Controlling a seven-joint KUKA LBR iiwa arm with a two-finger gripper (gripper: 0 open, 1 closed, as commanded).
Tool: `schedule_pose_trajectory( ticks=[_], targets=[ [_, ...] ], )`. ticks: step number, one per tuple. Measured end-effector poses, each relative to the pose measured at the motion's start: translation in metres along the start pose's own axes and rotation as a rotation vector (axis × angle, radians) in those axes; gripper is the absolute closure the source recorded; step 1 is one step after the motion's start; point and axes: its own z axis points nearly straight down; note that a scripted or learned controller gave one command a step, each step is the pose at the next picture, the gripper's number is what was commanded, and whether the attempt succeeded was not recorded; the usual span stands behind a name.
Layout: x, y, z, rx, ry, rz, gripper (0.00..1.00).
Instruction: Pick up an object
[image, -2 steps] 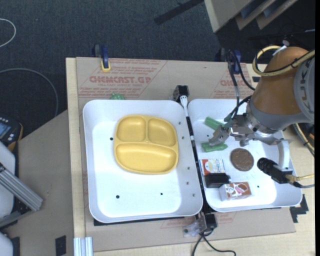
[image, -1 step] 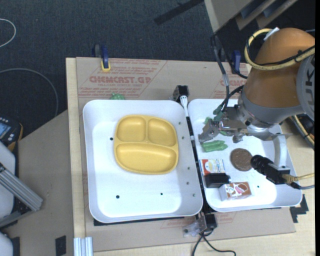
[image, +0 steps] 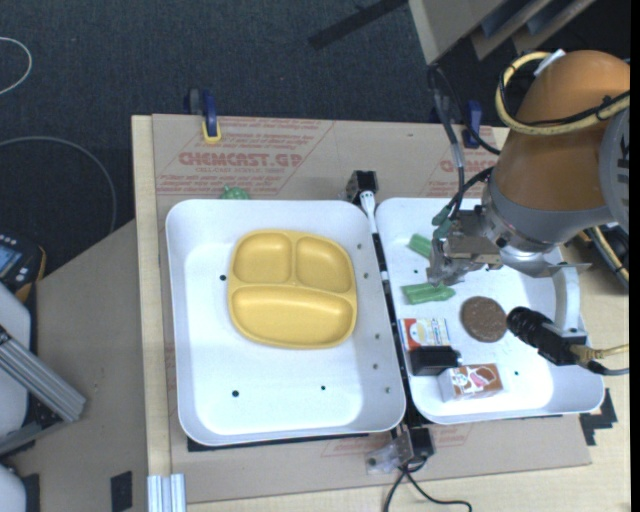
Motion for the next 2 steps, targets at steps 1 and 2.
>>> schedule_pose_trajectory(
  ticks=[1, 2],
  targets=[
    [0.060, -0.022, -0.077, -0.006, 0.004, -0.007, 1.00],
    [0.105, -0.030, -0.151, -0.006, 0.004, -0.006, 1.00]
  ],
)
